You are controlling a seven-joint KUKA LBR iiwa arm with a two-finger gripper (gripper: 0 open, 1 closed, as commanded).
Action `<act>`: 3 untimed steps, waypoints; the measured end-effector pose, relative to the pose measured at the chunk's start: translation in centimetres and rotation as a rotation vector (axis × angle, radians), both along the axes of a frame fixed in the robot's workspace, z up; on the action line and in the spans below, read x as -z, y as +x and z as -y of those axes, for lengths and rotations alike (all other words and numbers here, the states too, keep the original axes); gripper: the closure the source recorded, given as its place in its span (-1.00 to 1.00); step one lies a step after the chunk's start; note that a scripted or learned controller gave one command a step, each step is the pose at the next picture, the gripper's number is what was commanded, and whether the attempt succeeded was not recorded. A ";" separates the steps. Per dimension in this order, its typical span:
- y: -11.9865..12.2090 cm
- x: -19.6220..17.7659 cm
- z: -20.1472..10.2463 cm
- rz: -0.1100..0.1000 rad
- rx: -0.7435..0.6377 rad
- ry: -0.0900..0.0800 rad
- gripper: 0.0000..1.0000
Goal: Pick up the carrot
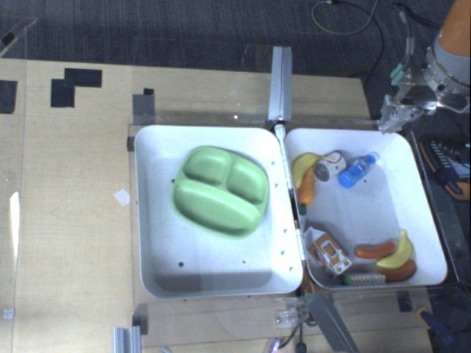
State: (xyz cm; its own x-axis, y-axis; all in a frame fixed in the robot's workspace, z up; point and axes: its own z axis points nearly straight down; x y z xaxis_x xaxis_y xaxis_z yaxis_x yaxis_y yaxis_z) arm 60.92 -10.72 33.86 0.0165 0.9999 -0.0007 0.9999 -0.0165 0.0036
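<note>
Arm [449, 43] high over right bin's [419, 197] corner (far).

arm [455, 43] cut off by right edge, upper corner

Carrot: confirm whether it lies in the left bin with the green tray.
No, the carrot lies in the right bin, against its left wall beside a banana.

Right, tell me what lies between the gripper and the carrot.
In the camera view, the blue bottle and a small can lie between the gripper at the right bin's far corner and the carrot.
</note>
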 end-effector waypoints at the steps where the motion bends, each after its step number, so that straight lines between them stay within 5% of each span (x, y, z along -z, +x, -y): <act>1: -6.8 1.8 6.5 0.002 0.127 -0.001 1.00; 2: -10.6 19.7 8.4 -0.002 0.263 0.001 1.00; 3: -7.7 24.9 8.3 0.008 0.247 0.000 1.00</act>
State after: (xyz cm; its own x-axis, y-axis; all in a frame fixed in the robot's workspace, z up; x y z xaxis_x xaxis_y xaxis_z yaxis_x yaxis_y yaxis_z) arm 53.23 -19.03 8.96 0.2602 0.9655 0.0003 0.9655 -0.2602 0.0112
